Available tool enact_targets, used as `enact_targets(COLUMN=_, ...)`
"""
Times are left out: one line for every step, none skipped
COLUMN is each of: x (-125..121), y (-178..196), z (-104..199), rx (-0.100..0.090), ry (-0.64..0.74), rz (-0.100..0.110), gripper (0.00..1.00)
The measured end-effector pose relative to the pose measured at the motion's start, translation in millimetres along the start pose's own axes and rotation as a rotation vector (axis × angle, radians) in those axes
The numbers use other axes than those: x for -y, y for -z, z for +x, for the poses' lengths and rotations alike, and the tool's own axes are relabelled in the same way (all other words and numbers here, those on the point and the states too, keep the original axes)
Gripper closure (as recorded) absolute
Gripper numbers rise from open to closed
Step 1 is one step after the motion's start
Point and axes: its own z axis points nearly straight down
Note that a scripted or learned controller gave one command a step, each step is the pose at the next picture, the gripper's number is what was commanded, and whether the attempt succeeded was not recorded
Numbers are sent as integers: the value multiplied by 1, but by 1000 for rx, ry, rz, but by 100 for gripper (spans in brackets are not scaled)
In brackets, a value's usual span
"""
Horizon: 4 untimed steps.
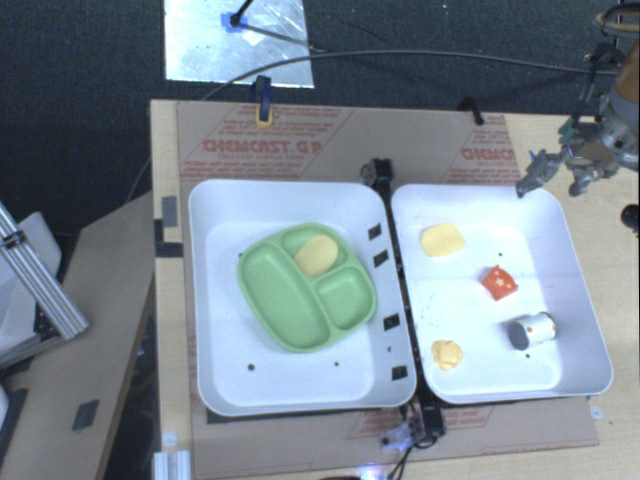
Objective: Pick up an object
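Note:
My gripper (556, 180) hangs above the far right corner of the right bin (575, 268), its two fingers spread open with nothing between them. In that bin lie a pale yellow piece (442, 239) at the far left, a red block (500, 282) in the middle, a white and grey cylinder (530, 330) near the front right, and a small yellow lump (447, 354) at the front left. All of them sit well below and left of the gripper.
The left bin (220, 298) holds a green divided plate (300, 293) with a yellow item (317, 255) in its far compartment. A cardboard sheet (300, 143) lies under both bins. A cable (420, 56) runs across the back.

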Motion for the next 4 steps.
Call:
enact_targets(x=-2, y=8, z=1, rx=3, ry=3, rz=-12, gripper=0)
enact_targets(x=1, y=-51, z=8, rx=2, ry=4, rz=-8, gripper=0)
enact_targets(x=2, y=-111, z=15, rx=1, ry=6, rz=-7, gripper=0)
enact_targets(x=1, y=-163, z=16, rx=2, ry=6, rz=-9, gripper=0)
